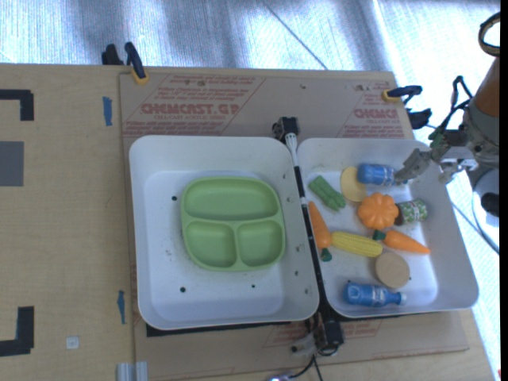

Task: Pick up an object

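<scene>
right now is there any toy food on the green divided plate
No, the green divided plate in the left bin has bare compartments; the toy corn, pumpkin and carrot lie in the right bin.

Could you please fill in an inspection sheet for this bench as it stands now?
Surface: brown board bearing the left bin and right bin.
Job's things: right bin holds toy pumpkin, corn, carrot, blue bottle.
Clutter: green divided plate in left bin.
Grippers: gripper over right bin's far corner, nothing visibly between fingers.
Cables: black cables by the arm.
Surroundings: orange-tipped clamps at the board's far edge.
</scene>
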`<state>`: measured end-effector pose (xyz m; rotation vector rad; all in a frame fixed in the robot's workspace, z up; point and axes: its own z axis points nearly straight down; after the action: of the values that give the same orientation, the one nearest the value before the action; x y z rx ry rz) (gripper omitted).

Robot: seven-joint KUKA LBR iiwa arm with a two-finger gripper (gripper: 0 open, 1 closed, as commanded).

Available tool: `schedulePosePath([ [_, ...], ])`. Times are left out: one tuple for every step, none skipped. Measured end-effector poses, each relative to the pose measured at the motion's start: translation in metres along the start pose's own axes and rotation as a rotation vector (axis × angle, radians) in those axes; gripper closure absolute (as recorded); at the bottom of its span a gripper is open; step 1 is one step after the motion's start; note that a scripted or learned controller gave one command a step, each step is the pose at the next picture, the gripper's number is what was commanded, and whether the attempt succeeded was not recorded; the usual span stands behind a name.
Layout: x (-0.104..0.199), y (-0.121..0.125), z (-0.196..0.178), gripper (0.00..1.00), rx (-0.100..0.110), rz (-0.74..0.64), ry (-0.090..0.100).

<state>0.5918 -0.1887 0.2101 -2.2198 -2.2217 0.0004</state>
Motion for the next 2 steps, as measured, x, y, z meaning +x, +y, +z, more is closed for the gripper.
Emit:
schedulePosePath([
  [0.038,-0.012,0.124,0.0,-0.006,-0.001,-0.001],
  [0.037,-0.011,0.113,1.0,-0.01,0.0,-0.005],
])
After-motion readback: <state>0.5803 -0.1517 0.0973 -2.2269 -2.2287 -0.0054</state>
